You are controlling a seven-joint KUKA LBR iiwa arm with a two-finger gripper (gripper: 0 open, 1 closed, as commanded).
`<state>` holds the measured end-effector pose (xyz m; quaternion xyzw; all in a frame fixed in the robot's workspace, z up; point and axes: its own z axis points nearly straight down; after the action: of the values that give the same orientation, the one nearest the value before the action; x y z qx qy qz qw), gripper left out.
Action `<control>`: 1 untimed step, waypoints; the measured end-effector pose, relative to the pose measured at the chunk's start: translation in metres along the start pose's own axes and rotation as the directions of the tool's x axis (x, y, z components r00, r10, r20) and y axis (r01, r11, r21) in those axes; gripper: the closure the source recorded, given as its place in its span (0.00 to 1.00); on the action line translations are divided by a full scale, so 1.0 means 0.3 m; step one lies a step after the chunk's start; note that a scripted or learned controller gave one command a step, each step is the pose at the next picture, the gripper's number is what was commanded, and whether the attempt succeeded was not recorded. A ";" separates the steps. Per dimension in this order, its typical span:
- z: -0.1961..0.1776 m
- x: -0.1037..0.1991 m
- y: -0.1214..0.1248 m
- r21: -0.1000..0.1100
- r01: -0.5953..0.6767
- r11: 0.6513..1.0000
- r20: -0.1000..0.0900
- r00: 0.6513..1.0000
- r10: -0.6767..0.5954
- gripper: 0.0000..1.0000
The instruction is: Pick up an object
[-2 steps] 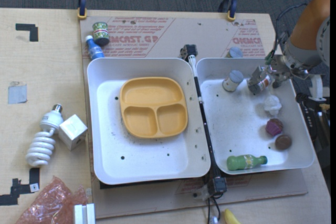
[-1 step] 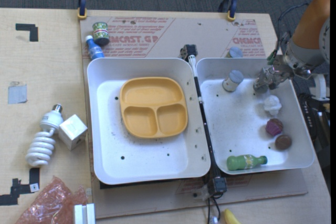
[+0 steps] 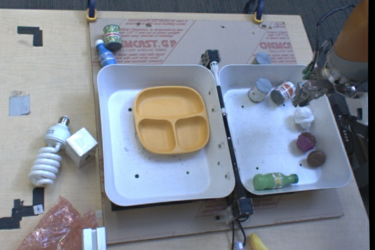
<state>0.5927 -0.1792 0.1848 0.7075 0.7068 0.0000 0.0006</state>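
Observation:
My gripper (image 3: 304, 95) hangs low over the upper right part of the right bin (image 3: 258, 143). It is just right of a small red-and-white bottle (image 3: 283, 92) and just above a white crumpled object (image 3: 303, 118). A grey-capped little bottle (image 3: 259, 89) lies further left. Below the white object sit a purple object (image 3: 305, 141) and a brown round one (image 3: 316, 158). A green bottle (image 3: 275, 181) lies on its side near the bin's front wall. I see nothing held by the gripper.
The left bin (image 3: 117, 173) holds a yellow divided plate (image 3: 171, 118). Outside the bins on the left lie a spiral light bulb (image 3: 50, 152), a white cube (image 3: 81, 146) and a small blue-capped bottle (image 3: 109, 44). The arm's orange band (image 3: 357, 32) is at the right edge.

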 end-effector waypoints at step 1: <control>0.000 0.000 0.000 0.000 0.000 1.000 0.000 1.000 0.000 0.00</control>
<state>0.5927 -0.1794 0.1848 0.7074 0.7068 0.0001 0.0008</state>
